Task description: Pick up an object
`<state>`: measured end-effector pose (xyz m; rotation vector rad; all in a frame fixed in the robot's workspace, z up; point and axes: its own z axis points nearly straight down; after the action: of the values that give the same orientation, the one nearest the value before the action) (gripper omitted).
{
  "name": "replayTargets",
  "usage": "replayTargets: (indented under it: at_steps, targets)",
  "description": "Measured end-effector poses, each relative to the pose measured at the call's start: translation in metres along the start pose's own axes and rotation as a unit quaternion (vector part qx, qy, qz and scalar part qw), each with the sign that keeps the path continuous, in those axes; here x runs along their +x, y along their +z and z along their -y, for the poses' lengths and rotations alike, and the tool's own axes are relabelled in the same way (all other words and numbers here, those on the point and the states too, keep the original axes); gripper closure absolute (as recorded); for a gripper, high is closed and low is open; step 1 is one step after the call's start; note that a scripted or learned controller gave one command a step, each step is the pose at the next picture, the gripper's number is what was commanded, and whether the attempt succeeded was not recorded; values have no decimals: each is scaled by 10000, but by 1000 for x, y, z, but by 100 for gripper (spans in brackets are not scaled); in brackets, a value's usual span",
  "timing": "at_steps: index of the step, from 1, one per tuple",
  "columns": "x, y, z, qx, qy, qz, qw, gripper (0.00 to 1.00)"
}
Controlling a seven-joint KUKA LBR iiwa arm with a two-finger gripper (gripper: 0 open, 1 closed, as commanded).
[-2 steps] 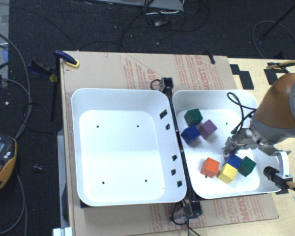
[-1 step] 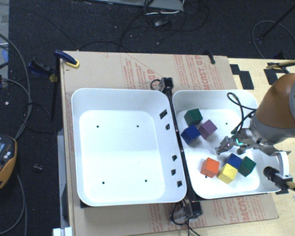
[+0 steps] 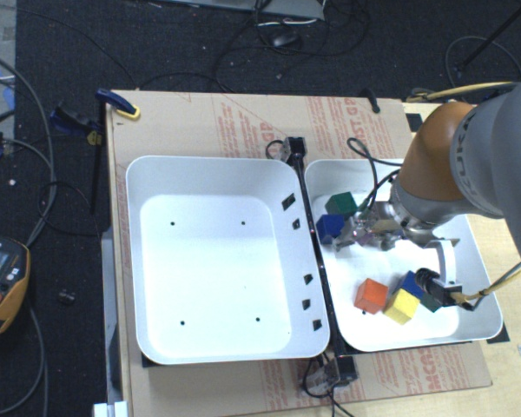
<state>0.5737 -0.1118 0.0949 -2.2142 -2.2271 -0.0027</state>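
The grey arm's claw [image 3: 358, 230] hovers low in the right white plastic bin [image 3: 469, 333], beside a small blue block [image 3: 329, 226], its grip state unclear, so closing squarely comes next.

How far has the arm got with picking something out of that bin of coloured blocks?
Done: the grey arm has reached into the right white bin, its gripper low beside the blue block and green block. In hand: nothing visibly held. Left: grasping and lifting a block; the orange block and yellow block lie on the bin floor.
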Motion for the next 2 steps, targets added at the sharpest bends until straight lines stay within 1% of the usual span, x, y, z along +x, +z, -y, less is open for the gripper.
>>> replayTargets:
  at_steps: [1, 2]
  targets:
    - [9, -6, -75, -3, 19, 10, 10000, 0]
    - [8, -15, -74, 7, 25, 11, 10000, 100]
